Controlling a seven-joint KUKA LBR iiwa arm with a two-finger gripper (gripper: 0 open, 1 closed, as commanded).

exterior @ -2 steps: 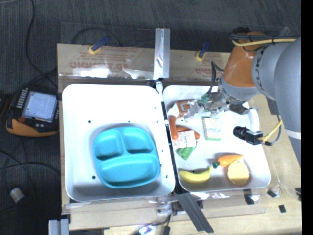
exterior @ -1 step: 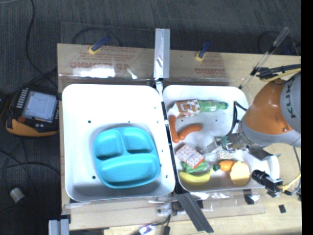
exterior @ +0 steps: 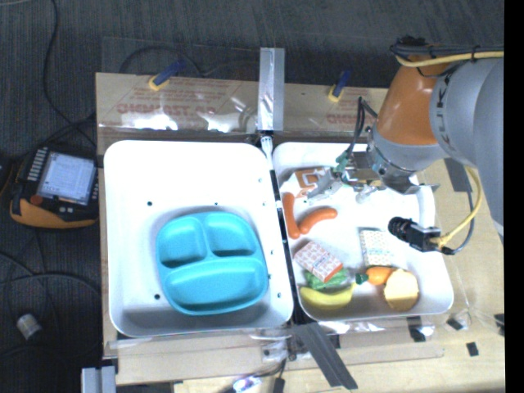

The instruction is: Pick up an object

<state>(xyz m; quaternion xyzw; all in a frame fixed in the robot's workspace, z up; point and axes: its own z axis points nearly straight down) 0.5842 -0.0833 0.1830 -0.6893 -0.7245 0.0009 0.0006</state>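
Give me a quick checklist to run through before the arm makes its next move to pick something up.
1. Tool over the right bin: ok.
2. Object between the tool's tips: cannot tell.
3. Nearest target, the orange sausage, lies free of neighbours: ok.
4. Banana clear to grasp: not ok, the patterned packet crowds it.
5. Blue tray sits in the left bin, out of the way: ok.

Red print on the cardboard backing is too blurred to read
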